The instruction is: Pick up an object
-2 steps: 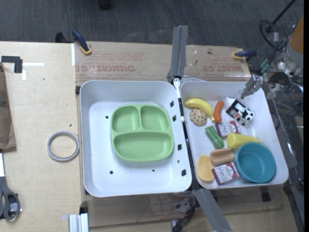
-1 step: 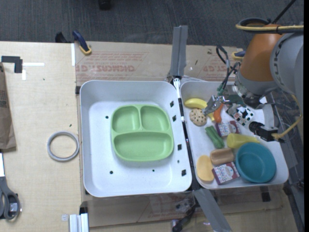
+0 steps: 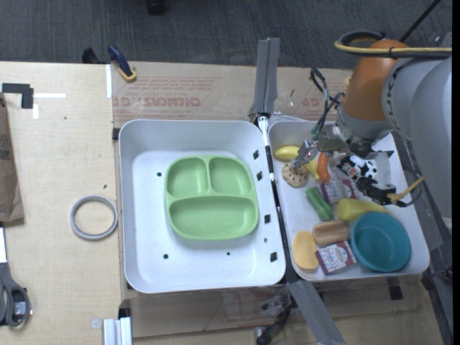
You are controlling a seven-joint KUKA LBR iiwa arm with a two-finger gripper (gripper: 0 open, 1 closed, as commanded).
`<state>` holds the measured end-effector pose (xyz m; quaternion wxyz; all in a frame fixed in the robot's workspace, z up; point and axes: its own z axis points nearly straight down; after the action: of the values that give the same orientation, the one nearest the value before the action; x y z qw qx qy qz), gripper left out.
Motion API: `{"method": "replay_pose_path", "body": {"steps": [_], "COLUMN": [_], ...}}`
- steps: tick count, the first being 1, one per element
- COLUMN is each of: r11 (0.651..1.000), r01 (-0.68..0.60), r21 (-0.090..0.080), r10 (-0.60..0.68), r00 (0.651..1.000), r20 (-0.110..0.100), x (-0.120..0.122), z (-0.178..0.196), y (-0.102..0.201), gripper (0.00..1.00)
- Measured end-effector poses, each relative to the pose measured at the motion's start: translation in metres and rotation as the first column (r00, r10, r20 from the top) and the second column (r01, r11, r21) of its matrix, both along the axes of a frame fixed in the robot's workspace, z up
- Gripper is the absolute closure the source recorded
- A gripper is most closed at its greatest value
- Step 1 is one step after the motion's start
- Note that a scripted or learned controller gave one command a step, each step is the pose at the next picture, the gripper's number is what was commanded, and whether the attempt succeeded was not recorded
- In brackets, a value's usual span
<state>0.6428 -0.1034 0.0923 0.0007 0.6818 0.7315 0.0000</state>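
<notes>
The things to pick from lie crowded in the right bin (image 3: 282, 214), which stands at the desk's right edge: a yellow banana-like piece (image 3: 287, 152) near the bin's far left corner, a tan holed cookie (image 3: 293, 175) just beside it, an orange carrot-like piece (image 3: 323, 166), a green stick (image 3: 318, 202), a purple packet (image 3: 335, 191), a yellow lump (image 3: 357, 208), a brown cylinder (image 3: 330, 231), a flat yellow disc (image 3: 304, 250), a maroon packet (image 3: 336, 258) and a teal bowl (image 3: 380, 242) at the near right corner. The tool (image 3: 310, 152) hangs low over the far end of this bin, close above the banana-like piece and the cookie; whether it is clenched or released cannot be told, and nothing shows in its grip. The left bin (image 3: 136, 214) holds a green divided plate (image 3: 211, 197). On the bare desk (image 3: 57, 157) to the left lies a grey ring (image 3: 93, 216).
</notes>
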Motion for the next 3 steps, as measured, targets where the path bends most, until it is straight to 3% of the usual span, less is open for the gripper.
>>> {"method": "replay_pose_path", "body": {"steps": [1,2,3], "r11": [1.000,0.973,0.981], "r01": [0.001,-0.232,-0.193], "r21": [0.000,0.000,-0.007], "r10": [-0.001,0.232,0.193], "r00": [1.000,0.973,0.981], "r20": [0.000,-0.004,0.000], "x": [0.001,0.015,0.016], "z": [0.011,0.017,0.101], "y": [-0.001,0.002,0.074], "gripper": [1.00,1.00,1.00]}}
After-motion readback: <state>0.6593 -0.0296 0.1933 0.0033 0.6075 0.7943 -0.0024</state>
